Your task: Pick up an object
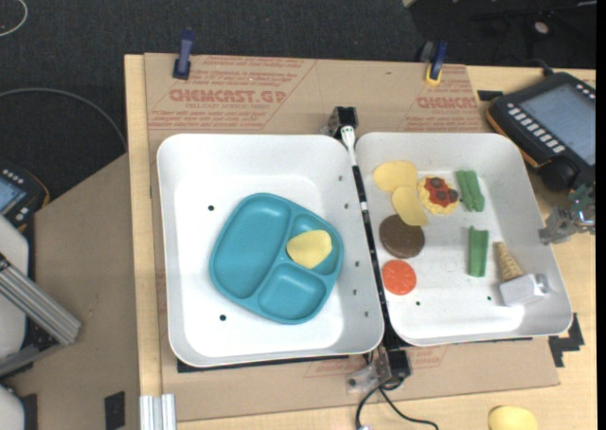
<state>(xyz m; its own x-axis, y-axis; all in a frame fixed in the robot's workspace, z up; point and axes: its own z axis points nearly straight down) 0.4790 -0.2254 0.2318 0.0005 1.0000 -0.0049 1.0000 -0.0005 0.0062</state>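
Two white bins (180,229), one teal plate (251,258), two green sticks (476,251)

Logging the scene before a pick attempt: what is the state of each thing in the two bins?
Blue plate: flat in left bin, holding one item.
Pale yellow chip: lying in the plate's right compartment.
Brown disc: flat in right bin.
Orange disc: flat, apart from the brown disc.
Two yellow chips: overlapping each other.
Pizza slice: flat, touching a yellow chip.
Green sticks: lying flat, separate.
Cone: on its side.
Grey block: near right rim.
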